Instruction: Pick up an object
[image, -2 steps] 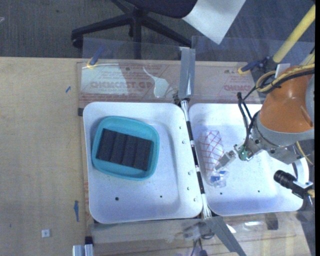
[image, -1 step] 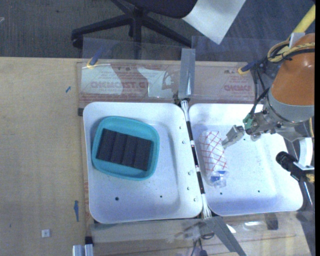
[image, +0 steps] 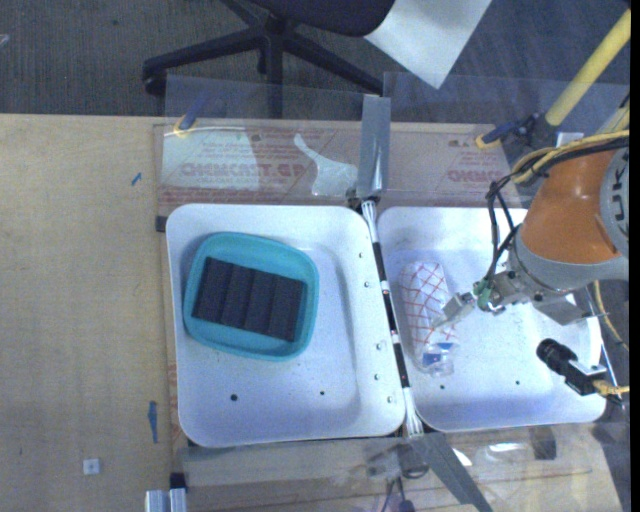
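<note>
Your gripper (image: 462, 303) reaches in from the right on the grey arm (image: 570, 225) with its orange band, its tip low over the right bin (image: 520, 385) and just beside the packet (image: 425, 312); its state cannot be told from this angle. That packet is the likely target: a small, clear, crinkled wrapper with a red criss-cross pattern at its upper end, lying lengthwise near the right bin's left wall. It looks light, soft and probably slippery, so it may crumple or slide away rather than resist a squeeze. A grasp across its fuller upper-middle section seems safest, since the thin lower end offers little to grip. In the left bin (image: 330, 400) sits a shallow teal tray (image: 305, 275) with rounded corners, holding a dark, ribbed rectangular block (image: 248, 298). Both bins are smooth, glossy white plastic with low rims, set on a pale wooden bench (image: 70, 300).
</note>
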